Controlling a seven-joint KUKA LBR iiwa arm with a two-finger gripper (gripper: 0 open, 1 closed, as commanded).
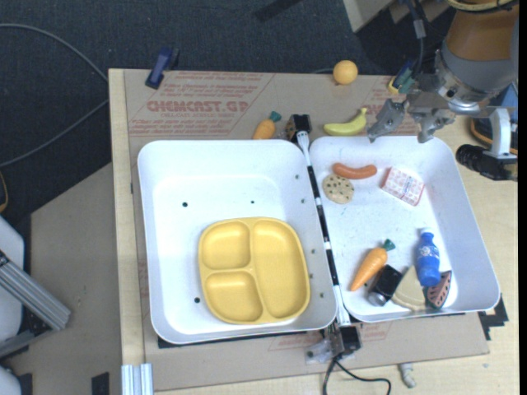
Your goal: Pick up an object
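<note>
We see two bins, left point(156, 220) and right point(473, 245), of smooth, faintly glossy white plastic on a matt brown board point(206, 105) that looks like printed cardboard. In the left bin's near half lies a plate point(254, 270) of satiny yellow plastic. The carrot point(368, 267), bottle point(426, 260) and banana point(346, 125) look like shiny moulded plastic. The gripper point(409, 126) is dull grey metal.
</note>
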